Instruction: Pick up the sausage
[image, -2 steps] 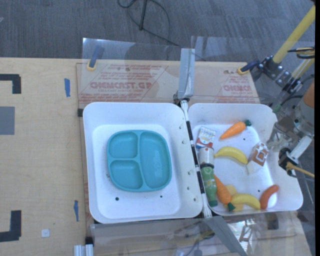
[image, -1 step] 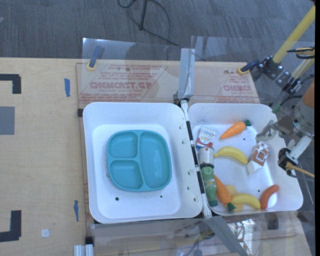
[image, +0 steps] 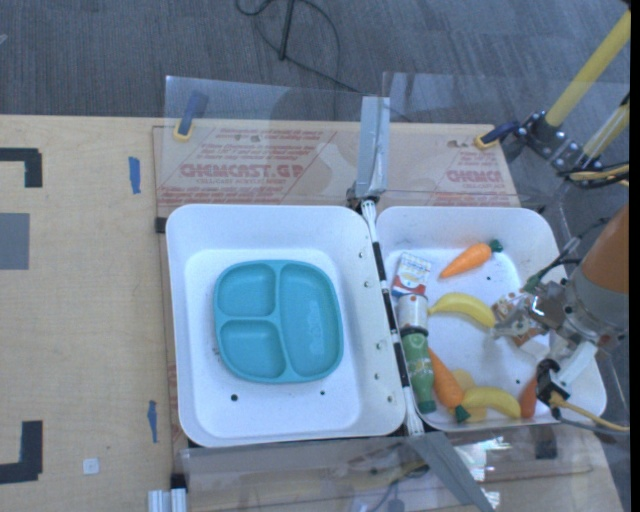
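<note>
looking down on both bins: the gripper (image: 514, 322) sits low in the right bin (image: 452, 226), toward its right side, with the arm (image: 606, 280) coming in from the right edge. can't tell whether the gripper is apart, together or clamped on anything, since its tip is a small cluttered blob from this angle.

the sausage (image: 524, 334) looks to be the small reddish-brown piece right at the gripper's tip, mostly hidden by it. can't tell if it's touching the bin floor or lifted, or if it's actually gripped.

rest of the right bin:
- upper banana (image: 464, 307) just left of the gripper, lying across the middle
- upper carrot (image: 468, 260) near the back, tilted, green end to the right
- small white carton (image: 411, 272) by the left wall, with a pale bottle (image: 412, 314) just below it, then a green bottle (image: 420, 374) running toward the front
- lower carrot (image: 446, 380) beside the green bottle, touching the lower banana (image: 491, 401) at the front
- an orange-red piece (image: 528, 397) just right of the lower banana, too small to identify

left bin (image: 200, 400) holds a teal divided plate (image: 279, 321), three compartments, roughly centred.
</note>
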